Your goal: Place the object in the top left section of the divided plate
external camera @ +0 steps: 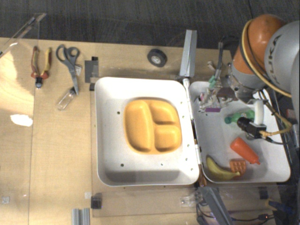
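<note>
Nearest the camera, at the near edge of the right bin (281,175), lie a yellow banana (219,168) and a small orange waffle-like piece (237,165), with an orange carrot (244,150) just beyond them, its long axis running from far left to near right. Farther back a green toy (236,117) lies near the bin's middle, and a purple piece (212,109) sits by the bin's far left wall. The gripper (209,96) hangs over that far left corner, right above the purple piece; whether its fingers are wide, narrow or closed on anything cannot be told from this slant, so nothing can be called held. Which object the task means is not plain; judging by position, the purple piece under the gripper is the likeliest candidate. The yellow divided plate (152,124) rests in the middle of the left bin (110,168), well to the left of the gripper, and its top left section is the small compartment on the far right side of the plate, the side closest to the arm. The coming move would therefore turn on a short carry leftward and slightly nearer, over the two bin walls that meet between them, which stand as the only obstacle. On the bench to the far left lie scissors (70,64), pliers (40,64) and a tape roll (157,57), well apart from the path.
</note>
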{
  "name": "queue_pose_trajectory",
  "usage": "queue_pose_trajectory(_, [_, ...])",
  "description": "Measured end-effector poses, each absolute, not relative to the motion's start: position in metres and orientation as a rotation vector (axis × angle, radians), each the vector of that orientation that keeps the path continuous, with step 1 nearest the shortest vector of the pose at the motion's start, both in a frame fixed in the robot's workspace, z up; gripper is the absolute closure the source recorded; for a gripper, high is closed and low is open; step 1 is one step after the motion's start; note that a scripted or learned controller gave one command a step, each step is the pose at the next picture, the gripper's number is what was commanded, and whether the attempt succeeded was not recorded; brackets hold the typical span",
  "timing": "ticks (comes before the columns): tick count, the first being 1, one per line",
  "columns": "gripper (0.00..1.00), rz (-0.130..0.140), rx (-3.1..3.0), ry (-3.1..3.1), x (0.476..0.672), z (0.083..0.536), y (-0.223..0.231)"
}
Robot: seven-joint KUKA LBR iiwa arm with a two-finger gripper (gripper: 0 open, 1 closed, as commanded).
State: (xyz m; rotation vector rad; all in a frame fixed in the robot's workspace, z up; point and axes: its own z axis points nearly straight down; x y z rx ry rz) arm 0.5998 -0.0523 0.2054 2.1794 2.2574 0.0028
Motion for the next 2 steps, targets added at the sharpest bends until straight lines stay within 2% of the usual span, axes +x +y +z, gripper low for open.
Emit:
queue_pose_trajectory(1, [1.00,0.006,1.864,2.524,0.6228,0.1930,0.0324])
queue_pose_trajectory(2, [0.00,0.006,1.864,2.524,0.6228,0.1933,0.0324])
